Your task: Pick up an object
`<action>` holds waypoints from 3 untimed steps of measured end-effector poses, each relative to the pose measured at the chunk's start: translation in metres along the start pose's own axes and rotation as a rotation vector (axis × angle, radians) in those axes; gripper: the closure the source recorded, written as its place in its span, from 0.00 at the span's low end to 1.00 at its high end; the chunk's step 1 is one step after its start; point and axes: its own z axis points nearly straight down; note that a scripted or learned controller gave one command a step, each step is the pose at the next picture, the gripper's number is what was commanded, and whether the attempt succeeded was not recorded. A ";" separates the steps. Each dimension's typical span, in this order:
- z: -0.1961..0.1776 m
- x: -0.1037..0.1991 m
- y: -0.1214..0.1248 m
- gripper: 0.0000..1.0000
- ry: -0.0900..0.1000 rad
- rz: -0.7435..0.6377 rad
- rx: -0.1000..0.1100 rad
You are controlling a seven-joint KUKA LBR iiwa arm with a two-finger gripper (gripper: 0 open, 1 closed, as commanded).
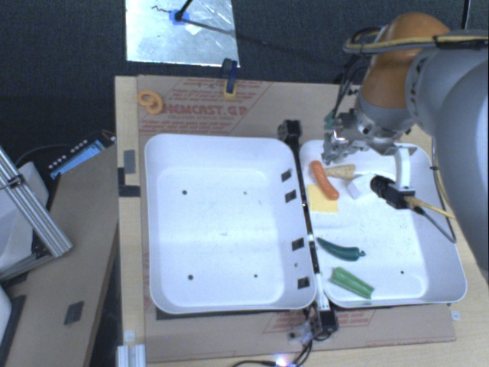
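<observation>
My gripper (333,156) hangs over the back left part of the right bin (428,281), its tip just above the far end of an orange carrot-like piece (324,180). A tan wedge (341,172) lies right beside the gripper tip. A yellow flat square (322,199) sits under the carrot's near end, and a small white block (355,189) rests to the right. Nearer the front lie a dark green pepper (340,248) and a light green ridged piece (351,282). Nothing shows between the fingers.
The left bin (221,220) stands beside the right one, with black clips along the shared wall (299,220). An orange ring (150,101) lies on the cardboard at the back left. A foil sheet (181,21) is behind the bench.
</observation>
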 end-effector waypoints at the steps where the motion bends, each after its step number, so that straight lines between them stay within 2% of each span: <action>1: -0.067 0.052 0.032 1.00 0.001 0.001 0.007; 2: -0.048 0.105 -0.053 1.00 0.002 0.003 0.024; 3: 0.019 0.166 -0.072 1.00 0.002 0.002 0.025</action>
